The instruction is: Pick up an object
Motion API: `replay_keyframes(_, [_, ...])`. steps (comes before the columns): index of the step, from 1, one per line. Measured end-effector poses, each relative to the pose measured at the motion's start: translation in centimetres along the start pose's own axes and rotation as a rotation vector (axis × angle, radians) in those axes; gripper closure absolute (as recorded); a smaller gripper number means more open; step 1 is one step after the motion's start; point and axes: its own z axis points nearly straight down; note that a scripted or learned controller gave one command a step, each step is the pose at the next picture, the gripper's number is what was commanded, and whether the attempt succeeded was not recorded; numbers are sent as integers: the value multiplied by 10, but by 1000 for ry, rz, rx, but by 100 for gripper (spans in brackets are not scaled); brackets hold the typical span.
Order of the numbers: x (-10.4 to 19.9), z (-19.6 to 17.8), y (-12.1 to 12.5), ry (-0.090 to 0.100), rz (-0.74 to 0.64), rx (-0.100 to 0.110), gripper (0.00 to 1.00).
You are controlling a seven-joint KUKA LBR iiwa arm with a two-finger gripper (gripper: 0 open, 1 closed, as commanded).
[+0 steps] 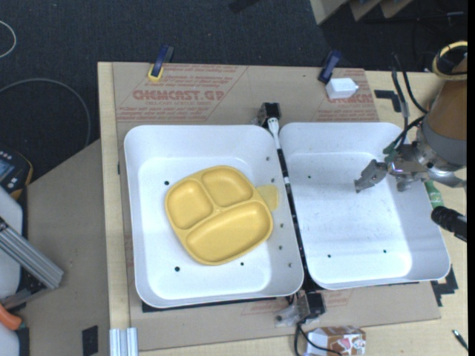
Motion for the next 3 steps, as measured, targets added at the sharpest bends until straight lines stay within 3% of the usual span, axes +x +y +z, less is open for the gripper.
replay_keyframes(1, [49, -131, -32, -1, -6, -16, 0])
replay_keyframes(2, [130, -193, -65, 2, -10, -9, 0])
replay_keyframes(3, [125, -200, -64, -2, -2, -6, 100])
